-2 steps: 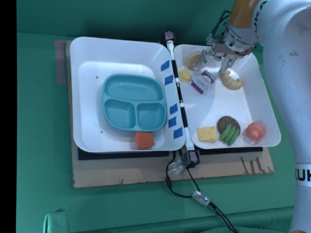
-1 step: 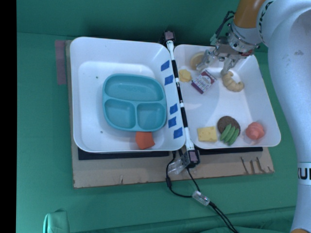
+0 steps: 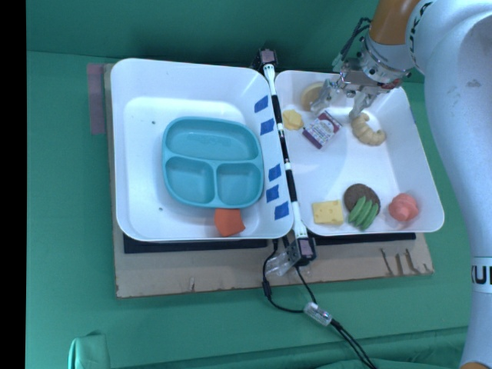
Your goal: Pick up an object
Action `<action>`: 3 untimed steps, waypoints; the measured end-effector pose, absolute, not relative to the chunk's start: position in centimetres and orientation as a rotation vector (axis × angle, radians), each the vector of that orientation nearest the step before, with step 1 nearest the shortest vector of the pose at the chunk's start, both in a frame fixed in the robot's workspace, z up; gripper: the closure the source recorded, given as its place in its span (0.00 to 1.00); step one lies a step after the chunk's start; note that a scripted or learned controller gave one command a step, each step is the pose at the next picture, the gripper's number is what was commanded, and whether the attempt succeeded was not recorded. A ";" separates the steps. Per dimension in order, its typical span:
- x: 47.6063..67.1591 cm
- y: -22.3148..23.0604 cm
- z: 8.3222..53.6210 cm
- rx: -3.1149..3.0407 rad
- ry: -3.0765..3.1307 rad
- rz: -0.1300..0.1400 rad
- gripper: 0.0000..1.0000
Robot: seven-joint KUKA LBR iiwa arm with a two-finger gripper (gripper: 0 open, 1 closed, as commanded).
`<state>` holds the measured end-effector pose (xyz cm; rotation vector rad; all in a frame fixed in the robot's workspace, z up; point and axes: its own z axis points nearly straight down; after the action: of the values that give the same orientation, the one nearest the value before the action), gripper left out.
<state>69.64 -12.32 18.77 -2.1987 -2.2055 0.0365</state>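
Your grey arm (image 3: 453, 91) reaches in from the right, over the far part of the right bin (image 3: 419, 183). The left bin (image 3: 134, 141) holds a teal divided plate (image 3: 211, 162), with an orange wedge (image 3: 229, 222) just beside its near edge. Your gripper (image 3: 343, 102) hovers with its fingers spread wide and nothing between them, above a small red-and-white packet (image 3: 323, 128). A croissant (image 3: 368, 131) lies right of the packet and a round bun (image 3: 312, 95) behind it. Toward you sit a cheese slice (image 3: 328, 212), a brown cookie (image 3: 358, 194) touching green pea pods (image 3: 364, 213), and an orange-pink fruit (image 3: 403, 207).
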 end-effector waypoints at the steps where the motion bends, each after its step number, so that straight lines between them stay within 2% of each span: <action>1: 69.6 -10.7 18.8 -2.212 -2.207 0.052 0.00; 3: 69.5 -10.5 18.7 -2.217 -2.203 0.054 0.00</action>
<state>69.54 -10.52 18.72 -2.2166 -2.2031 0.0537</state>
